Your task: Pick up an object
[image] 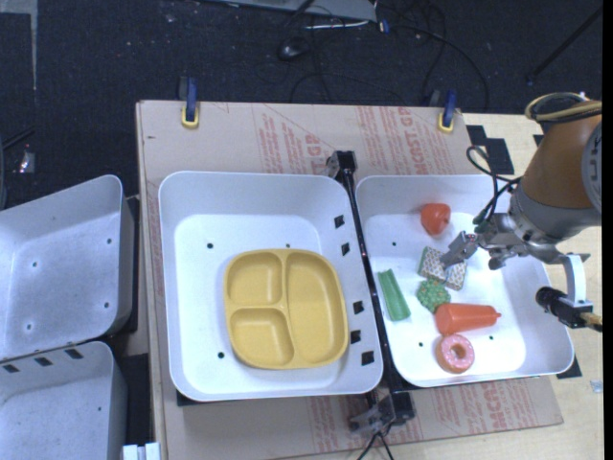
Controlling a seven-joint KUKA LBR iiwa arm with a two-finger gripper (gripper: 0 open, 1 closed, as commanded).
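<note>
The right bin [498, 192] holds several toy foods. A small red piece [435, 218] lies at the back, with a grey checkered piece [441, 266] in the middle. In front of those lie a green stick [393, 293], a green bumpy piece [432, 295], an orange carrot [466, 316] and a pink ring [456, 353]. My gripper [466, 246] reaches in from the right. It hangs low just above the right edge of the checkered piece. Nothing shows in its grasp.
The left bin [192, 209] holds a yellow divided plate [285, 308]. A black divider [359, 257] runs between the two bins. The grey and orange arm [560, 185] covers the right bin's far right corner. White panels [57, 257] lie to the left of the bench.
</note>
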